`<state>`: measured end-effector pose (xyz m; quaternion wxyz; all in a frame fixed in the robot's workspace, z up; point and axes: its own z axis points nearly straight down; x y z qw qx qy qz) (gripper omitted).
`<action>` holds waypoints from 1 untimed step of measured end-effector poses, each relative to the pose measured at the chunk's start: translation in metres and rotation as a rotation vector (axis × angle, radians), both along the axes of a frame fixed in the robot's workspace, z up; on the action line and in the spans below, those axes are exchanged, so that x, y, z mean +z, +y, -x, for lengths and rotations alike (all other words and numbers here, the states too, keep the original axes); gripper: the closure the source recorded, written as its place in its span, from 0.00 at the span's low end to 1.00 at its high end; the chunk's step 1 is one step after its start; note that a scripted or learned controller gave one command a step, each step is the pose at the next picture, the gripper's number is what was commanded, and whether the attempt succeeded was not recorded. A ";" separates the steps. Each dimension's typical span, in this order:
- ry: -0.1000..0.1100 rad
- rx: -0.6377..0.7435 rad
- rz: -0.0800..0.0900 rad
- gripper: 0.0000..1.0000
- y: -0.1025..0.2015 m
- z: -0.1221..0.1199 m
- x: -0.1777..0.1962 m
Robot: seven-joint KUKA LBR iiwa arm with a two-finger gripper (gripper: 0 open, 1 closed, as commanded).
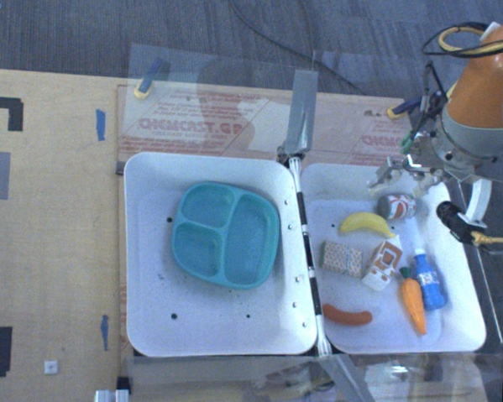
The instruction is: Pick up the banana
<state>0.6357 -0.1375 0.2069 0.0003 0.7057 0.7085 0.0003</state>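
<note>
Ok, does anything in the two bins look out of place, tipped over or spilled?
Nothing stands out. The banana, carrot, sausage, blue bottle and small cartons lie loose in the right bin, and the teal tray sits flat in the left bin. No spill shows.

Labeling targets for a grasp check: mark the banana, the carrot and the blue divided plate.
banana [367, 223], camera view, middle of its curve.
carrot [413, 304], camera view, orange body.
blue divided plate [226, 235], camera view, central ridge.

The arm runs off the right edge; gripper fingers too small to read.
</note>
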 end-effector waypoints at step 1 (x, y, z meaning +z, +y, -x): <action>-0.028 0.112 0.008 0.00 -0.020 -0.024 -0.083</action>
